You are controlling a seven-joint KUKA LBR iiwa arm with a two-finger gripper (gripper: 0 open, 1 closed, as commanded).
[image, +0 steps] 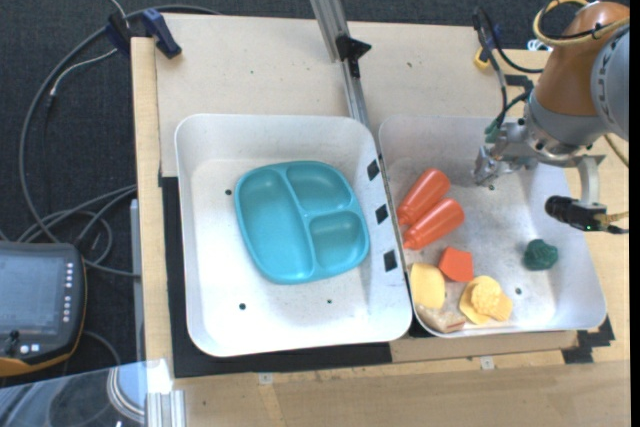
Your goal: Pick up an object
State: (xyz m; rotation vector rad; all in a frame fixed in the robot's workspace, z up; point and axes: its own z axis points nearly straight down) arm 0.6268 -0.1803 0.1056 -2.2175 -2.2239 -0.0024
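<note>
Near right bin's far edge, gripper over bare floor

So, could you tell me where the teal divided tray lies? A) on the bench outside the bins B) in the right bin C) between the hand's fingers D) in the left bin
D: the tray lies flat in the left bin, apart from the toys in the right bin.
</note>
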